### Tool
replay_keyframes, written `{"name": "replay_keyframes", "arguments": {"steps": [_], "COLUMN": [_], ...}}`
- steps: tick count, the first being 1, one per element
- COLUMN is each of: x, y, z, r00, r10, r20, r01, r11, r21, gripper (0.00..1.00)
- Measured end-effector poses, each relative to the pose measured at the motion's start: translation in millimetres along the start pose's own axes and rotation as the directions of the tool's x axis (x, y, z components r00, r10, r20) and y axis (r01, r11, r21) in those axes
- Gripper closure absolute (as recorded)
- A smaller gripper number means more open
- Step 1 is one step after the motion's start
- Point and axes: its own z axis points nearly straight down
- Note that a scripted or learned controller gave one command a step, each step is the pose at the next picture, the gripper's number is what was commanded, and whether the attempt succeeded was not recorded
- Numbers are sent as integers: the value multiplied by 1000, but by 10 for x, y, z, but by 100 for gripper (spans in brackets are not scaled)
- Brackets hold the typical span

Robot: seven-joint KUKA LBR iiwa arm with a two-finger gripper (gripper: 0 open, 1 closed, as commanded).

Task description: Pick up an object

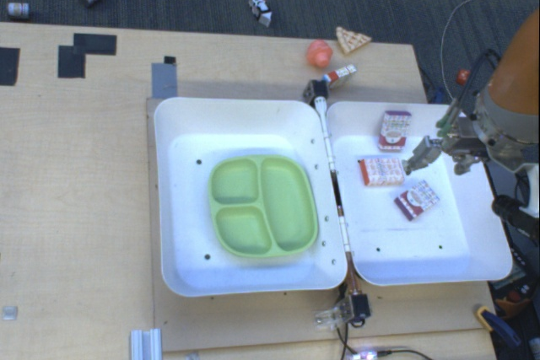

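Three small packets lie in the right bin [439, 253]. A red and white packet [395, 129] is at the back, an orange-red one [382, 171] sits in the middle, and a dark red one [417, 200] lies nearer the front. My gripper [440, 161] hangs over the right bin, above and to the right of the middle packet, just behind the dark red one. Its fingers are spread apart and open, with nothing between them. One fingertip [418, 158] reaches close to the orange-red packet's right end.
The left bin [181, 181] holds a green divided plate [263, 205]. Behind the bins, on the bench, lie a red ball [319, 53], a pizza-slice toy [353, 39] and a small bottle [340, 75]. Small toys are scattered on the dark floor beyond.
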Motion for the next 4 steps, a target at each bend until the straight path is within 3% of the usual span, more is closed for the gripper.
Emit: {"name": "replay_keyframes", "arguments": {"steps": [1, 2, 3, 4], "x": [-325, -324, -942, -340], "y": [153, 168, 144, 534], "z": [1604, 1491, 1656, 565], "r00": [1000, 1000, 1000, 1000], "r10": [1, 1, -1, -1], "r20": [5, 6, 2, 1], "r01": [-1, -1, 1, 1], "r11": [1000, 1000, 1000, 1000], "r21": [-13, -18, -21, -5], "gripper": [0, 100, 100, 100]}}
